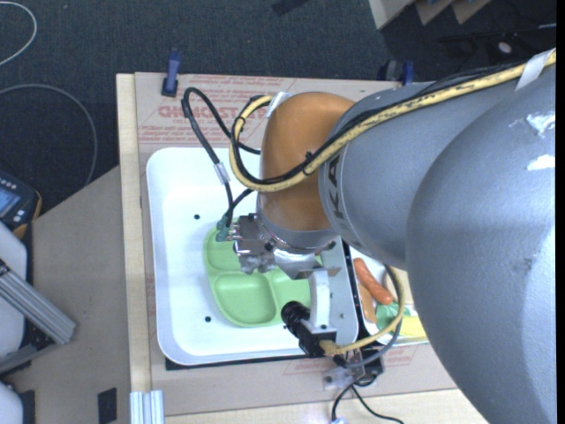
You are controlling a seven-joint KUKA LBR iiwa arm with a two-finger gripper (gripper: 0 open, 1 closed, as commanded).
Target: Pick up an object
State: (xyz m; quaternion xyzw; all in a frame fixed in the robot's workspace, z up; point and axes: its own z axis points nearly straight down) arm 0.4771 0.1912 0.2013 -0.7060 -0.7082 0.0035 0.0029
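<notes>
A light green plastic dish [240, 297] with shallow compartments lies in the left white bin [168, 237], toward its right side. My gripper [253, 251] hangs straight down over the dish's upper part, and the orange wrist band and grey arm hide most of it. An orange carrot-like toy [372, 280] lies in the right bin beside the arm, with a yellow item [411, 327] just below it.
The grey arm covers nearly all of the right bin. Black and yellow cables loop off the wrist over the left bin's far side. The wooden bench [141, 131] surrounds the bins, and a blue clamp [170, 73] sits at its far left corner.
</notes>
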